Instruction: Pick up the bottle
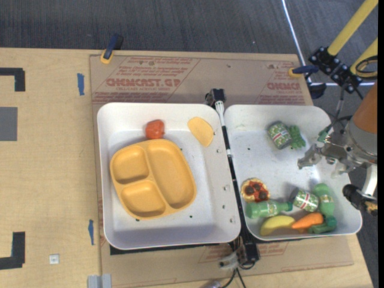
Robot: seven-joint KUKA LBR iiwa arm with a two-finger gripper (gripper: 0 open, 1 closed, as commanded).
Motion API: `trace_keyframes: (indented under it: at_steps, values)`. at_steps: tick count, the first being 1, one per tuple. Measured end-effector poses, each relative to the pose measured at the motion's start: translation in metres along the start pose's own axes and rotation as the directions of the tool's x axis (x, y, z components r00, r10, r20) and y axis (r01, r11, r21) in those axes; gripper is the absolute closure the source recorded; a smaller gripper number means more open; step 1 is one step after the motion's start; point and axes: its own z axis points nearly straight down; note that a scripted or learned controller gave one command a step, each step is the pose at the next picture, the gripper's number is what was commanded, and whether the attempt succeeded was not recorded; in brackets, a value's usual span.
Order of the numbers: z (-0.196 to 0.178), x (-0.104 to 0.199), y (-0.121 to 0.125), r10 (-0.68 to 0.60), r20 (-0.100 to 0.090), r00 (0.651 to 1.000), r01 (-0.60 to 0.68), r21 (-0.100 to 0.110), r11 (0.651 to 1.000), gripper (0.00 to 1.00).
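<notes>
One green bottle (267, 209), two cans (279, 134), one yellow tray (153, 179).

Arm at right, gripper (321, 155) low

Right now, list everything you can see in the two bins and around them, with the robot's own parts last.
Left bin: one, white, left half of bench.
Divided plate: one, yellow, in left bin.
Tomato: one, red, left bin, above the plate.
Chip: one, pale yellow, left bin's top right.
Right bin: one, white.
Cans: two, green with red-and-white labels, right bin; second at.
Bottle: one, green, lying in right bin.
Pizza piece: one, red-topped, beside bottle.
Banana: one, yellow, right bin's bottom.
Carrot: one, orange, beside banana.
End effector: one, grey, over right bin.
</notes>
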Motion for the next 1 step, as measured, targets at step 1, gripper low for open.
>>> trace_keyframes:
  at_steps: [1]
  values:
    - [0.0498,-0.023,-0.0442,-0.088,-0.018,0.996,0.088,0.005,0.996,0.0]
